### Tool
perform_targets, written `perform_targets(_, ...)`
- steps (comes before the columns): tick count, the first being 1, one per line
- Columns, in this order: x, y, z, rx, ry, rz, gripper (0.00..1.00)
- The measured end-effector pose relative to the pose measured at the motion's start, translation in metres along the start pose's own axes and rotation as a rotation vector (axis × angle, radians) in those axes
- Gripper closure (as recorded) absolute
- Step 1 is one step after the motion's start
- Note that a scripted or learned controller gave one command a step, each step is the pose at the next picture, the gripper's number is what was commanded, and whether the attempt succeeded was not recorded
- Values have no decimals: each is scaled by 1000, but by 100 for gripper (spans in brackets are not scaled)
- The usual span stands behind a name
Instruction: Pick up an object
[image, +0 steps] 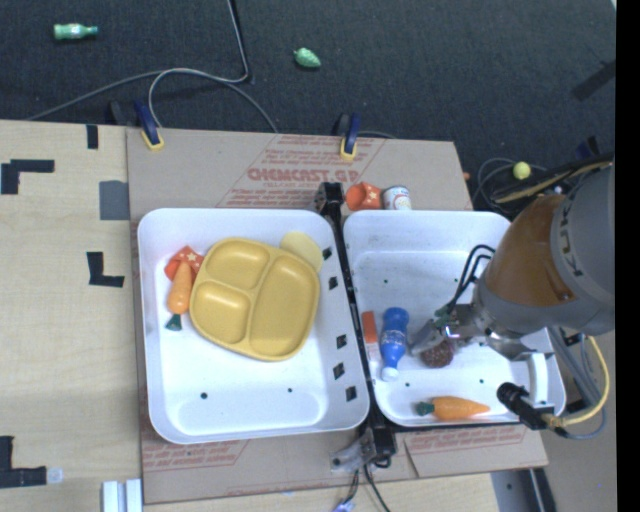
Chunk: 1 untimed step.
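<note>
Brown object (436, 353): small, dark and roundish, on the floor of the right bin (420, 235) near its centre; touching or just under the gripper tip. Its make-up is too blurred to tell.
Gripper (442, 335): low in the right bin, at 9 o'clock from the wrist; the fingers merge with the brown object, so whether they are parted or closed, and whether they grasp anything, cannot be told.
Arm (560, 265): grey, with an orange band above the wrist; enters from 3 o'clock, is cut off by the frame edge and hides the right bin's 3 o'clock wall.
Blue bottle (392, 340): lying at 9 o'clock from the gripper, just beside it; white cap toward 6 o'clock; label unreadable.
Orange stick (368, 327): small, at 9 o'clock from the bottle, against the divider.
Carrot toy (455, 407): at 6 o'clock from the gripper, by the near wall.
Left bin (240, 410): holds a yellow divided plate (252, 298); a pale yellow piece (302, 246) shows partly from under the plate at 1 o'clock.
Second carrot (179, 293): at 9 o'clock from the plate, beside a red item (183, 261) of unclear shape.
Cardboard sheet (290, 170): under both bins; red print reads "CHEMCAST GP", smaller lines illegible.
Small can (397, 198): outside the bins at 12 o'clock, beside an orange item (362, 196); markings unreadable.
Clamps (348, 135): blue and yellow, on the cardboard's far edge.
</note>
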<state>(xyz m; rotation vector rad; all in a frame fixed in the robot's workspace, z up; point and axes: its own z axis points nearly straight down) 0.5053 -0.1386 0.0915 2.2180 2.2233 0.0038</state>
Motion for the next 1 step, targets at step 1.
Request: perform_targets(1,104,23,-93,3,0,-1,100)
